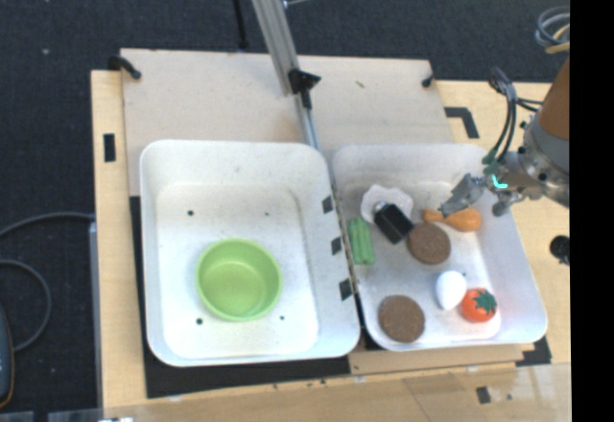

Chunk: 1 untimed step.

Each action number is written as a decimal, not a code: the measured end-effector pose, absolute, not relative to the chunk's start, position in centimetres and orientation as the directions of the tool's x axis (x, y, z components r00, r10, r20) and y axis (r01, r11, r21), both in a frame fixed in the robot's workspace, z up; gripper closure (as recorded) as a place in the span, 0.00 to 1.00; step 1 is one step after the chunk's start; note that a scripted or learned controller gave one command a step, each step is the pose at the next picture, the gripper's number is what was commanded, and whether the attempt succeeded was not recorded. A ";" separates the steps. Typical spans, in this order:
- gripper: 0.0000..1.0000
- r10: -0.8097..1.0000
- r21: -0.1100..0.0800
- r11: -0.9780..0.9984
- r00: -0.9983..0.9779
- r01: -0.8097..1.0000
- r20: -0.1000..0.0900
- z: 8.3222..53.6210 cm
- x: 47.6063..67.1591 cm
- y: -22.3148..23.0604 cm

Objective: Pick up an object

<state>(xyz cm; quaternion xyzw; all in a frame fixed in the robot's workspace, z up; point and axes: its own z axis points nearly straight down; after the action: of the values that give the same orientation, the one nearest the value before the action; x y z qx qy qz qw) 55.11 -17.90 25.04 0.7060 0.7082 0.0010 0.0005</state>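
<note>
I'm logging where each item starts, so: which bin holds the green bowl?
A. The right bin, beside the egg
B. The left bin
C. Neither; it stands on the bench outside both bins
B: the green bowl stands in the left bin, in its near part, while the white egg lies in the right bin.

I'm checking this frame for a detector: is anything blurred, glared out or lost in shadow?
In the camera view the light is even and soft; the round green bowl in the left white bin is bright but not blown out. The right white bin shows no hard glare. The whole frame is mildly soft, and the gripper above the small orange object is too indistinct for finger detail.
</note>
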 end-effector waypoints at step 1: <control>0.00 1.000 -0.003 -0.001 0.001 1.000 -0.002 20.2 55.6 -18.8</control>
<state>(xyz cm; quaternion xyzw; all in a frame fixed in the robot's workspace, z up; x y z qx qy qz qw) 55.63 -18.80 20.16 0.7074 0.7068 -0.0018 -0.0005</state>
